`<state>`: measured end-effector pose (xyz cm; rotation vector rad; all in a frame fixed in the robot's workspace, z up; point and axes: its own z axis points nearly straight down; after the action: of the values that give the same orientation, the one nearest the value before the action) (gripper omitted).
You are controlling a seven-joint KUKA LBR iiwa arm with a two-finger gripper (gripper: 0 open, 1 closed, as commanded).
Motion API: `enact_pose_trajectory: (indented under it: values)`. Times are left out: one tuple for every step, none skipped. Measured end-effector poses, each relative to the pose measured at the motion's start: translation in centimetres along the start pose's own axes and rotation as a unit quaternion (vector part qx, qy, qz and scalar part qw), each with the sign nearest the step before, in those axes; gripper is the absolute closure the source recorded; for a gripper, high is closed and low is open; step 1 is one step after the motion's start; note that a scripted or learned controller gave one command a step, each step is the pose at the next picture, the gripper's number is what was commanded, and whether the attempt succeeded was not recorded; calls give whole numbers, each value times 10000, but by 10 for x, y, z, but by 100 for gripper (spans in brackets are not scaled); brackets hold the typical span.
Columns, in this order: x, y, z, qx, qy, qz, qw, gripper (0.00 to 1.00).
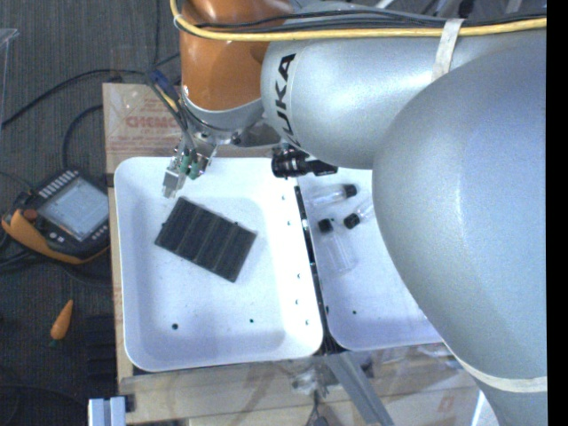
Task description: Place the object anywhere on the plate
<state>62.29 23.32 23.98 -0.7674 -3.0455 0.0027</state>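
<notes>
A dark ribbed rectangular plate [206,238] lies flat and slightly turned in the left bin [151,327]. My gripper [175,177] hangs over the far left part of that bin, just beyond the plate's upper left corner. It shows grey and green parts below the orange wrist band [222,43]. Nothing can be made out at its tip. Several clear items with black caps [342,207] lie in the right bin [373,327], partly hidden under the arm.
The big grey arm [426,149] covers the right bin's far and right side. A cardboard piece [133,118] lies behind the left bin. On the floor to the left are a handheld control pendant [67,216] and an orange tool [60,319].
</notes>
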Motion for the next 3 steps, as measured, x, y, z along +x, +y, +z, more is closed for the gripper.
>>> enact_pose_trajectory:
  values:
    - [-32, 17, 136, 11, 10, 1714, 9852, 100]
    - [-31, 17, 136, 26, 22, 1715, 9852, 0]
    - [-13, 0, 148, -98, -39, 3815, 9243, 0]
